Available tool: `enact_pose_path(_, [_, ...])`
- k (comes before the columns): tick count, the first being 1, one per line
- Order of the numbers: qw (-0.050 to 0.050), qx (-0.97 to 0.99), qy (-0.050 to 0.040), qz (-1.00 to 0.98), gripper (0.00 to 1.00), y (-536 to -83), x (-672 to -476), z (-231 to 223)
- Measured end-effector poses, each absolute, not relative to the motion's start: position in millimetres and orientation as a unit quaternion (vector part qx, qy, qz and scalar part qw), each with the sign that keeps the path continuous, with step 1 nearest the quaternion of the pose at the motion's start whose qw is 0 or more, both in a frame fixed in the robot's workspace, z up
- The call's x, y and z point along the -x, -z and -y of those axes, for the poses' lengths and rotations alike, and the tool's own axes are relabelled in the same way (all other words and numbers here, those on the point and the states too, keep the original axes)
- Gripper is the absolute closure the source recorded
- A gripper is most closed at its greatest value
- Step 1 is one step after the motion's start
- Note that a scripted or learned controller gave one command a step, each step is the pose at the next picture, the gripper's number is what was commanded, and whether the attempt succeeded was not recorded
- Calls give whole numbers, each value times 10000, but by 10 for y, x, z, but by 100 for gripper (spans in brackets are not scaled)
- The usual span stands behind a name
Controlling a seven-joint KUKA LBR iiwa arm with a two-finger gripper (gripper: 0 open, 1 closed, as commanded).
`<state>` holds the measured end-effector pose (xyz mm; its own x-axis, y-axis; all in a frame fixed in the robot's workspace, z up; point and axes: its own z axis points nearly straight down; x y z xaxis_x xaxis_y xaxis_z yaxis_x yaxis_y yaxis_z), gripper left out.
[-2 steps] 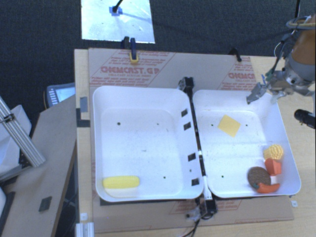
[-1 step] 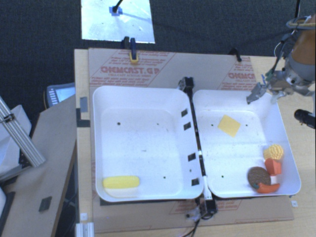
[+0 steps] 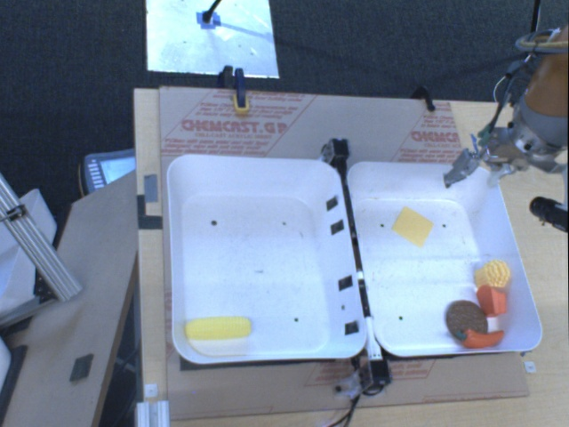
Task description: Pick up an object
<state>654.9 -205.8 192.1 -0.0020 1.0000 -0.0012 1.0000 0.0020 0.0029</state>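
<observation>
The right bin (image 3: pixel 511 229) holds a flat yellow square (image 3: pixel 412 226) near its middle. In its near right corner sit a yellow corn piece (image 3: pixel 493 274), a small red-orange block (image 3: pixel 492 299), a brown disc (image 3: pixel 462 317) and an orange carrot-like piece (image 3: pixel 484 337). A long yellow object (image 3: pixel 218 328) lies in the near left corner of the left bin (image 3: pixel 258 181). My gripper (image 3: pixel 476 169) hangs over the far right corner of the right bin, well above the objects. It is open, and nothing is between its fingers.
A black divider with clips (image 3: pixel 345 238) runs between the two bins. The bins rest on a brown cardboard sheet (image 3: pixel 267 123). A shiny metal plate (image 3: pixel 212 25) lies beyond the bench. An aluminium rail (image 3: pixel 36 247) stands at the left.
</observation>
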Motion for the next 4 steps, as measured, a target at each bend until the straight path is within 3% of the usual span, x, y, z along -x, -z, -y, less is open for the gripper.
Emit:
enact_pose_path(1, [14,-7064,-6,-7078,0,-1921,-6549,2058])
enact_pose_path(2, [-28,-7019,-15,-7122,0,-1260,-6691,852])
enact_pose_path(3, [50,-7095,4,-7047,0,-1807,-6463,1942])
enact_pose_path(4, [41,-7071,-15,-7071,0,-2396,-6360,2081])
